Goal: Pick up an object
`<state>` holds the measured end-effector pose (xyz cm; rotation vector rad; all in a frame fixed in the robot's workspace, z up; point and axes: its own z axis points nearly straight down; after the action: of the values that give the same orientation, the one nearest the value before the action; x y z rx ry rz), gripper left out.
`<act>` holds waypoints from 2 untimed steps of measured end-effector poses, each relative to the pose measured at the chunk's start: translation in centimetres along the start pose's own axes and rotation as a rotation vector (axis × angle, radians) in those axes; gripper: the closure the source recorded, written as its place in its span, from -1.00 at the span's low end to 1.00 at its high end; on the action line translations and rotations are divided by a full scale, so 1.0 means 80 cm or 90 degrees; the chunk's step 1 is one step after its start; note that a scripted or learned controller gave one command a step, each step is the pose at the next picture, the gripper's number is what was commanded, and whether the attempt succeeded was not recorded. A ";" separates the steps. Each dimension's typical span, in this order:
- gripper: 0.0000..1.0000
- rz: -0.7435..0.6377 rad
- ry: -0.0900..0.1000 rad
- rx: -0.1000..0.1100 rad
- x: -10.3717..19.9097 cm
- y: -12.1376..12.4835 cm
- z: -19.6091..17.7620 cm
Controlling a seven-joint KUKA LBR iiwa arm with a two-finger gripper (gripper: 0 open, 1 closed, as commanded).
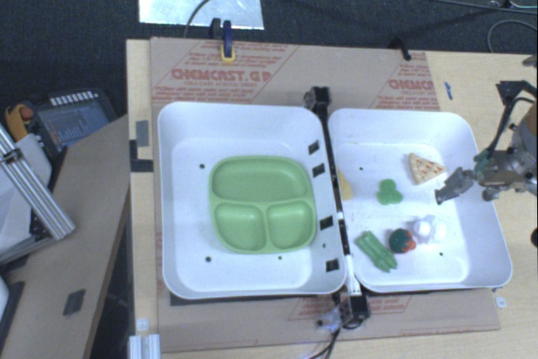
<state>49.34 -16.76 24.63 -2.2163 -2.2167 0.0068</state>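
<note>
Left bin [181, 181]: a green divided tray [259, 203] is seen lying flat near its middle, three compartments, nothing noted in them. A black hinge strip [329, 189] is seen between the two bins. Right bin [471, 181]: five small items are noted. A long green vegetable piece [375, 251] lies near the front left corner; just beside it, a red-and-green round piece [402, 240] touches or nearly touches a small white item [423, 228]. A green clover-shaped piece [388, 192] sits near the centre, and a tan wedge like a pizza slice [424, 168] lies behind it, apart. The gripper [448, 189] is seen entering over the bin's right wall, its tip to the right of the clover piece and in front of the wedge, above the white item, apart from all three. Whether its fingers are spread or closed cannot be told at this resolution; nothing is seen between them, so no grasp is recorded. Step judged: approach phase, no object selected by contact as yet. Candidate targets are judged to be the wedge and the clover piece, both isolated; the red and white pair is crowded and a clean grasp there is judged less likely. The next move is judged to call for alignment over one item, descent to the bin floor, and closure before lifting.
</note>
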 end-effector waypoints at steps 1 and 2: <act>-1.00 -0.002 -0.002 -0.006 0.000 0.003 -0.006; -1.00 -0.001 -0.001 -0.004 0.003 0.000 0.047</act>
<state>49.28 -16.48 20.87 -2.2189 -2.2219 0.0011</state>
